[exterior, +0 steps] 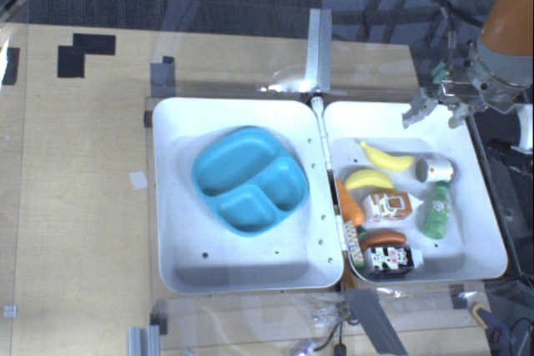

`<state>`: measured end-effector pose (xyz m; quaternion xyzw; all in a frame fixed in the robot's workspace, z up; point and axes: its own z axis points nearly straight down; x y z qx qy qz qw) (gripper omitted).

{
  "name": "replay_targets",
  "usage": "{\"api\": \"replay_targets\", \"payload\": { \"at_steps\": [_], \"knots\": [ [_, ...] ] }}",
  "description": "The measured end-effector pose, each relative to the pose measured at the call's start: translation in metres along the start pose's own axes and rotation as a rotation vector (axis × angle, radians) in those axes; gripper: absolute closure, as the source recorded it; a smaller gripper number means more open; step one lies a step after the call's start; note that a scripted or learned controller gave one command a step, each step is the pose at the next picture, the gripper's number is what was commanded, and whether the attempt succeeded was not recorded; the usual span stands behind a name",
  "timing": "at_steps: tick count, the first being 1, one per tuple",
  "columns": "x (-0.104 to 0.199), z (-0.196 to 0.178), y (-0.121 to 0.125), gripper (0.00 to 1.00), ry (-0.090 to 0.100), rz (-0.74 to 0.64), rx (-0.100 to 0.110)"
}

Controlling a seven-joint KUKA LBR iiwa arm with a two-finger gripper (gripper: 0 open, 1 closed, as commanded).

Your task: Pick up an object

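Plainly, nothing is being carried yet: the jaws (434, 113) are standing spread apart with nothing between them, hanging above the far right corner of the right bin (492, 238), clear of everything in it. The things to choose from are all lying in that bin. Two yellow bananas (385, 157) are sitting nearest the jaws, one behind the other, with a small can (435, 171) just to their right and a green bottle (436, 211) beside that. An orange carrot (348, 204) is lying along the bin's left wall, touching a small carton (390, 205), and a dark packet (389, 259) is resting at the near edge. The left bin (175, 263) is holding a blue divided plate (249, 179). Judging from this, the whole pick is remaining: choosing, descending, closing and lifting.
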<state>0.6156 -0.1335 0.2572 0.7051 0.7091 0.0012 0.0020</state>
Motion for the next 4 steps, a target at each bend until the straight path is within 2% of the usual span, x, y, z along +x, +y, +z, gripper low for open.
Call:
{"api": "replay_targets", "payload": {
  "at_steps": [1,2,3,4],
  "knots": [
    [0.021,0.17,0.042,0.0,0.0,0.214,-0.003],
    [0.021,0.169,0.014,0.0,0.0,0.06,-0.005],
    [0.022,0.156,0.017,1.0,0.002,0.06,-0.013],
    [0.043,0.057,0.011,1.0,0.0,0.044,-0.002]
  ]
}}
